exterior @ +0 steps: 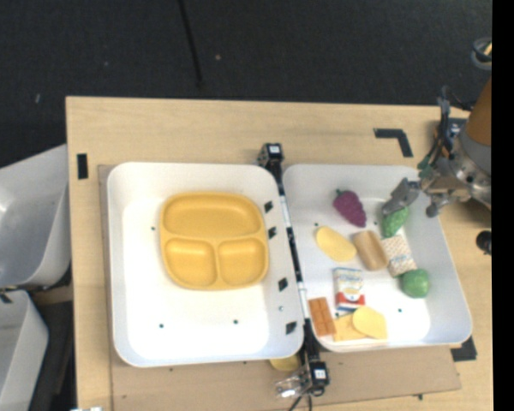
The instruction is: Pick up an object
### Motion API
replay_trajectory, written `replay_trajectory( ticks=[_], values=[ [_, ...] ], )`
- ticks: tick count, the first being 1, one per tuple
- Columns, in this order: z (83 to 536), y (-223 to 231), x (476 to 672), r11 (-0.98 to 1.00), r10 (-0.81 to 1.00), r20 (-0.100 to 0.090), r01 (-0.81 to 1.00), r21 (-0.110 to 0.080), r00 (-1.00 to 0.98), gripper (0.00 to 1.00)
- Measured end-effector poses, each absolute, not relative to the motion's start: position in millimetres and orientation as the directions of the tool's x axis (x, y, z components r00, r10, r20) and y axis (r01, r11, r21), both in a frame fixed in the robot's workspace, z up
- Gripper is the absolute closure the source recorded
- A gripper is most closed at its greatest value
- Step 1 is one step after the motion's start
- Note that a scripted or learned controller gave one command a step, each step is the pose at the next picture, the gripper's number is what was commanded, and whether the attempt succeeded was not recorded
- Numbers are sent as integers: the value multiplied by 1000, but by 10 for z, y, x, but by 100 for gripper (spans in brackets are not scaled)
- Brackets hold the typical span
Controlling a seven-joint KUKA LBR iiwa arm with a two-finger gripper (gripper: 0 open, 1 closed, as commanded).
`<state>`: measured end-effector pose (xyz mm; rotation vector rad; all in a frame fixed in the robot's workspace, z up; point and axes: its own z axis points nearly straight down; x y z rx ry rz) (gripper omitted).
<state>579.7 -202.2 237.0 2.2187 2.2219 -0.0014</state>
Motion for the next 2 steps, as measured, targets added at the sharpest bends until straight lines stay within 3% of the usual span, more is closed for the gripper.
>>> replay_trajectory(
  ticks=[1,2],
  values=[
    [1123,-1342,5361,2,1000,-2,1000,6,-2,0],
    [1041,-981,6074,5,1000,-4,1000,11,-5,0]
  ],
)
